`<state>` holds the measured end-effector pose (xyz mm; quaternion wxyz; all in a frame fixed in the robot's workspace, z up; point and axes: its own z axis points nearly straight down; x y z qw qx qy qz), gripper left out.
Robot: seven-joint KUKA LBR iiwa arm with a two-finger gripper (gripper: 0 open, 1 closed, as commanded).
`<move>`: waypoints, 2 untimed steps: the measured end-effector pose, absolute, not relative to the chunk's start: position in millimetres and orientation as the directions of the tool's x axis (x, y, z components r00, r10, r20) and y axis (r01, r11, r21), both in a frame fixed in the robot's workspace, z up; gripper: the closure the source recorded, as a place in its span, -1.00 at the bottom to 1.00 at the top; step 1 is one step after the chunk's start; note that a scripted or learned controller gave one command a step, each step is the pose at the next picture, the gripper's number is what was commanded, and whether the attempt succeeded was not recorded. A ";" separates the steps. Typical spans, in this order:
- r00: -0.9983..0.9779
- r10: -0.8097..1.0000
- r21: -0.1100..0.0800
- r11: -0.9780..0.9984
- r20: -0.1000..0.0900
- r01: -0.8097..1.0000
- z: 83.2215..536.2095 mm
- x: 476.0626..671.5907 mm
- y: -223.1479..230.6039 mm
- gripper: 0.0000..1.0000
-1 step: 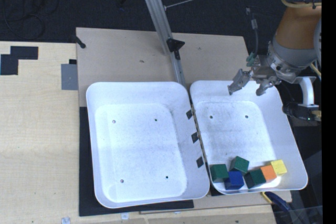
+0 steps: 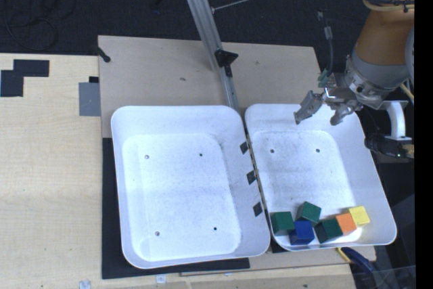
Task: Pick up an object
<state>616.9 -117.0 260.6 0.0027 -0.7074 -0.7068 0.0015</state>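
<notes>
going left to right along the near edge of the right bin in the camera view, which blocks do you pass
green block → blue block → dark green block → orange block → yellow block

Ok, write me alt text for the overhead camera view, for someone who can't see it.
A grey-and-orange robot arm's gripper hangs open above the far edge of the right shallow white bin, holding nothing. Small green, blue, orange and yellow blocks cluster at that bin's near edge, well away from the gripper. The left shallow white bin sits beside it.
</notes>
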 end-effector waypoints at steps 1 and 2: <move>-0.002 1.000 -0.001 0.002 0.000 1.000 251.9 629.4 -104.4 -1.00; -0.002 1.000 0.001 0.002 0.000 1.000 258.9 643.3 -104.1 -1.00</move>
